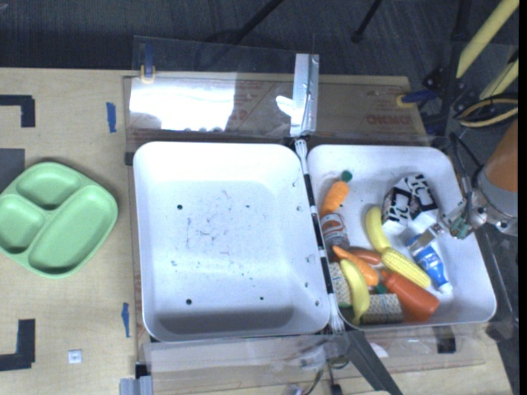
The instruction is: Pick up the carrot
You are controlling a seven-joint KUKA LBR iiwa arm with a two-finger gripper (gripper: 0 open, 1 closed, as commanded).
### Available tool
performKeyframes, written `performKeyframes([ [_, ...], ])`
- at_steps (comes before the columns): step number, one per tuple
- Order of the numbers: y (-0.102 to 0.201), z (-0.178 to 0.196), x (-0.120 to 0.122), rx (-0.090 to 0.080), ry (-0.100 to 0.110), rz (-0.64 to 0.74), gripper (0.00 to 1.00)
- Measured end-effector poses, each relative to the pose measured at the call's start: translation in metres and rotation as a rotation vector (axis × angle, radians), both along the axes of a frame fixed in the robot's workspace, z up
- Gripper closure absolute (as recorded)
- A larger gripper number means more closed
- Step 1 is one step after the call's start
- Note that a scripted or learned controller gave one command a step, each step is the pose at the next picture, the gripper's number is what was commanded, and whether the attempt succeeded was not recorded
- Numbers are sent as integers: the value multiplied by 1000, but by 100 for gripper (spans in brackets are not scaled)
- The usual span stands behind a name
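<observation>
1. Two shallow white bins side by side, smooth plastic with rounded corners: left bin [140,220] well away from the gripper, its floor faintly scuffed; right bin [451,161] directly under and beside the gripper.
2. Green plate [16,220], glossy, moulded into three rounded compartments, far out past the left bin on the pale wooden bench [66,105].
3. Gripper [458,223], grey metal, low over the right bin's near wall at the arm's side. Cannot tell whether released or clenched; nothing seen held.
4. Red-orange tapered vegetable [409,296], smooth, below the gripper toward the bin's front corner.
5. Black-and-white patterned lump [410,196], just beside the gripper, slightly above.
6. Yellow banana [356,286], curved and glossy, well to the far side of the gripper, near the divider.
7. Ear of corn [405,267], yellow and ridged, near the gripper, below and inward.
8. Blue-and-white tube [431,263], just below the gripper.
9. Carrot [334,198], short orange cone with a small green top, lying tilted against the divider between the bins, across the right bin from the gripper and apart from it.
</observation>
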State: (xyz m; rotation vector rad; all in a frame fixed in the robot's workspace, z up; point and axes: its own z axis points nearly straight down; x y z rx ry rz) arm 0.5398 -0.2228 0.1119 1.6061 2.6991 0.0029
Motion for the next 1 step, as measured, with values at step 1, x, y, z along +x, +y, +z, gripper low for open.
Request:
performKeyframes([
  [1,-1,8,-51,-3,-3,81,0],
])
